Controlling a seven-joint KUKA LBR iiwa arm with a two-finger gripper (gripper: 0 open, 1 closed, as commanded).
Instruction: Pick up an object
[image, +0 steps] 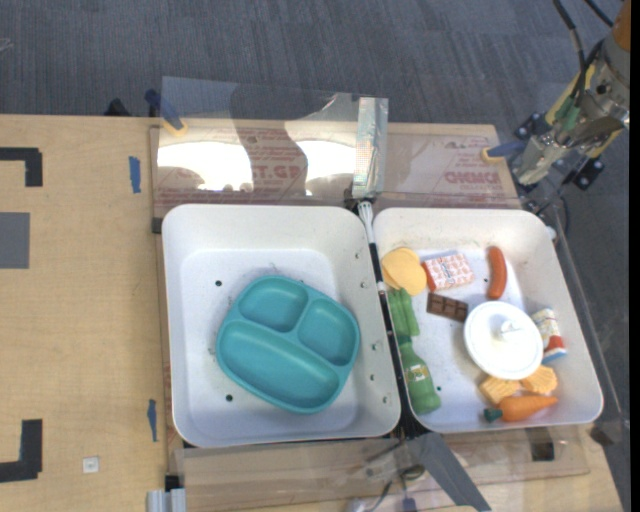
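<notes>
Nearest the camera in the right bin (575, 300): a carrot (522, 406) touching a yellow cracker-like piece (508, 388), and a green bottle (419, 382) lying along the left wall. Just beyond, a white lid (504, 336), round, with a small red-and-white bottle (549, 334) at its right edge. Left of the lid, a brown chocolate bar (447, 307) and a green piece (402, 311) above the bottle. Farther back, a yellow lemon (403, 268), a red-checked packet (447, 270) beside it, and a sausage (496, 273) standing off to the right.

In the left bin (200, 240), a teal tray (288, 342) with three compartments.

Beyond both bins, a clear sheet (300, 160) with glare over cardboard.

Farthest, at upper right, the gripper (572, 135), outside the bins, well apart from every object, holding nothing visible; cannot tell how its jaws stand.
</notes>
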